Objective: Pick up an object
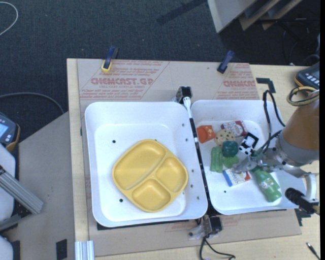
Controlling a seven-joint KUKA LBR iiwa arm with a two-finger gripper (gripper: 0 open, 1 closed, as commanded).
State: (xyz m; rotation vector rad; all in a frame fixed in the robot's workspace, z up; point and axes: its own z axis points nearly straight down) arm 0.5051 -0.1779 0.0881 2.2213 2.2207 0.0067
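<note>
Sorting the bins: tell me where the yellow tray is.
The yellow tray lies in the left bin, near its middle, across the divider from the right bin's clutter.

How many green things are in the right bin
3: a light green block at the pile's left, a dark teal round piece just above it, a green bottle lower right. The arm may hide others.

Dark carpet [76,30] surrounds a pale wooden bench [76,152]. Brown board [152,78] printed in red covers the benchtop, held by two clamps [108,60] at its far edge. Pale furniture [244,12] stands top right. White cable [7,20] lies top left.
</note>
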